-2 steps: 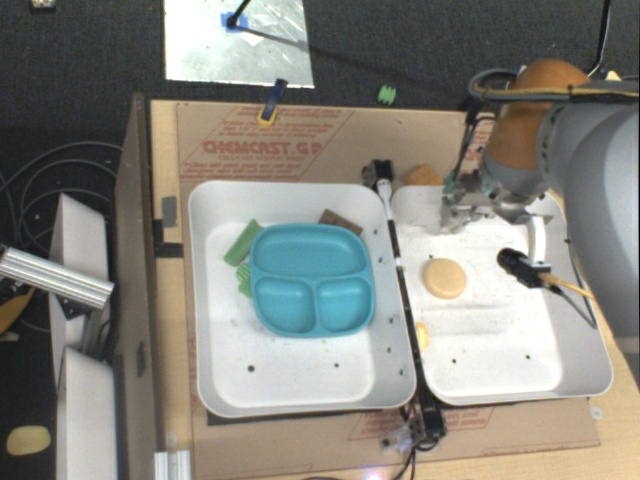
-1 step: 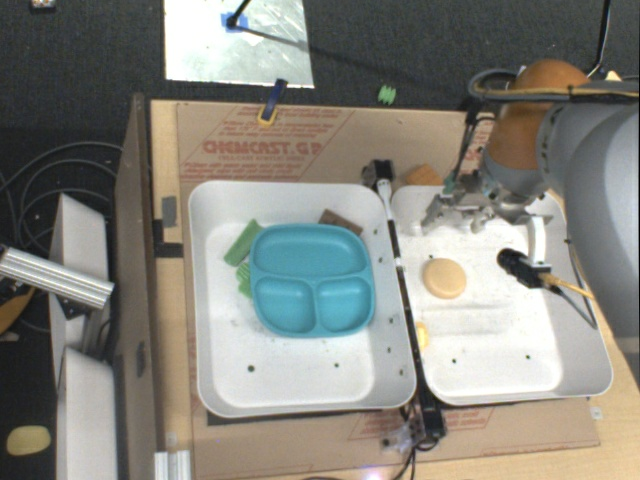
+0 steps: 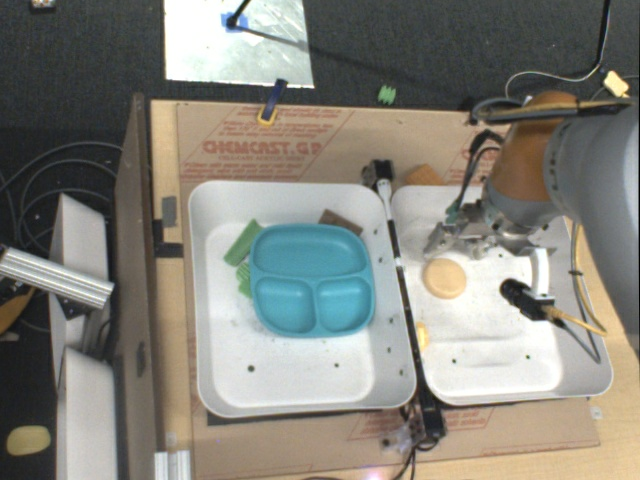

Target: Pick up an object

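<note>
Hovering in the right bin (image 3: 580,368), the gripper (image 3: 462,236) sits just above a round tan object (image 3: 445,277); whether its fingers are spread cannot be told; blue tray (image 3: 310,278) partly hides green pieces (image 3: 240,243)

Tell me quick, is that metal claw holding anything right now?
Gripper: cannot be told; it hovers in the right white bin, just above the round tan disc.

Bench (image 3: 300,138) bears 2 white bins (image 3: 215,368), side by side.
</note>
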Available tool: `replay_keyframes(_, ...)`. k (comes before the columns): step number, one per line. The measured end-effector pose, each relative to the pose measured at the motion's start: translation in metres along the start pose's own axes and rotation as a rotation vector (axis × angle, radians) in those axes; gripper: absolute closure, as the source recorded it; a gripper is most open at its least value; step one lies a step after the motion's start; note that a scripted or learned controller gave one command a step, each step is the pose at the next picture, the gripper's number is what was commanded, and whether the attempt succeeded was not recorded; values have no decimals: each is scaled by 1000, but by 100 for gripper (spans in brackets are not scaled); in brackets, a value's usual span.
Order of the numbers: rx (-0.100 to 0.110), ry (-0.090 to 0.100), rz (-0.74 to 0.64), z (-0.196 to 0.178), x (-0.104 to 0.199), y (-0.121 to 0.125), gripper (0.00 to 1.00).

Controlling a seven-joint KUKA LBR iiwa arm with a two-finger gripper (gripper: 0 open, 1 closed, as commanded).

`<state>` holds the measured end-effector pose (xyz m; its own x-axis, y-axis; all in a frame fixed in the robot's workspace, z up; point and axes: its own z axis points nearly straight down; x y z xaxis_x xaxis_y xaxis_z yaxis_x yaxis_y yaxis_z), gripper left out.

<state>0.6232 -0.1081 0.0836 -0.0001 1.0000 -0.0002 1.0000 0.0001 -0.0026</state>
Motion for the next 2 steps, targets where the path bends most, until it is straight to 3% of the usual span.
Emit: replay_keyframes(2, 0, 0, -1, 0, 9, -48, 0)
